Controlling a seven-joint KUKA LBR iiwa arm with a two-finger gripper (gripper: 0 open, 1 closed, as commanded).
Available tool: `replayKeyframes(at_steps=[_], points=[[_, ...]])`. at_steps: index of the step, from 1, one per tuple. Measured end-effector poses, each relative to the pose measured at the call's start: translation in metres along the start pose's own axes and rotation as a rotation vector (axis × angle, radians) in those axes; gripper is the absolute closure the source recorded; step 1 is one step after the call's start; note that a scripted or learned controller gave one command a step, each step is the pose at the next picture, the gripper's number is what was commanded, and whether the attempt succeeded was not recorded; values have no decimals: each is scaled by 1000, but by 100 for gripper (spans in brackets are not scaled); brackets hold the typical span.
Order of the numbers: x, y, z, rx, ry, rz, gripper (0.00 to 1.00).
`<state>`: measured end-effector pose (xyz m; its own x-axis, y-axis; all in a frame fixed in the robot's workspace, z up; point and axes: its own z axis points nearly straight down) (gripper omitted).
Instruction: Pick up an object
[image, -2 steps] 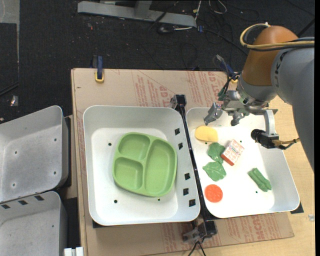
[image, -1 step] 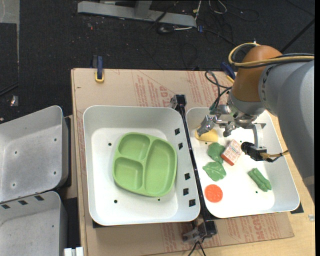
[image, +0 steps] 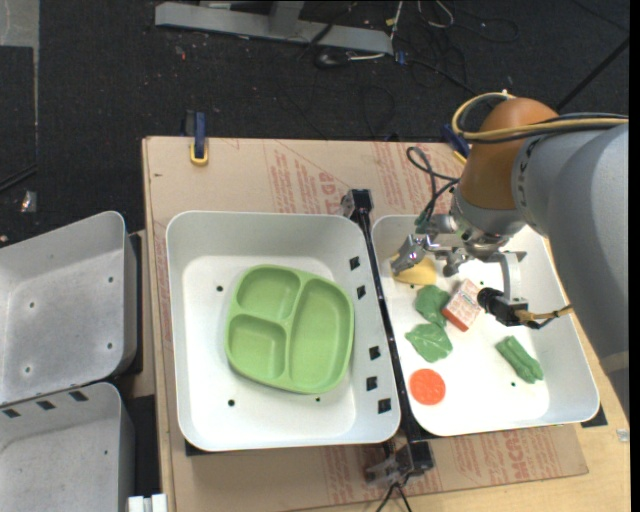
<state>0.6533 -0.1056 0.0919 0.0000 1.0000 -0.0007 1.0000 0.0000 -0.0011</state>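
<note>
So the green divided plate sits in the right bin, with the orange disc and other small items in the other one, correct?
Not quite. The camera view shows the green divided plate in the left bin; the orange disc and other small items lie in the right bin.

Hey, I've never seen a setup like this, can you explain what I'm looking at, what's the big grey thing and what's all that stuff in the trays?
One camera looks down at a slant on a bench with two shallow white bins. The big grey thing is a robot arm reaching in from the right; its gripper hangs over the right bin. That bin holds a yellow piece, a small red and white box, green toy foods and an orange disc. The left bin holds a green divided plate. Whether anything is gripped is unclear.
</note>
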Motion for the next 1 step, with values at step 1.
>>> replayKeyframes(at_steps=[1], points=[[0,2,-13,-6,-1,0,100]])
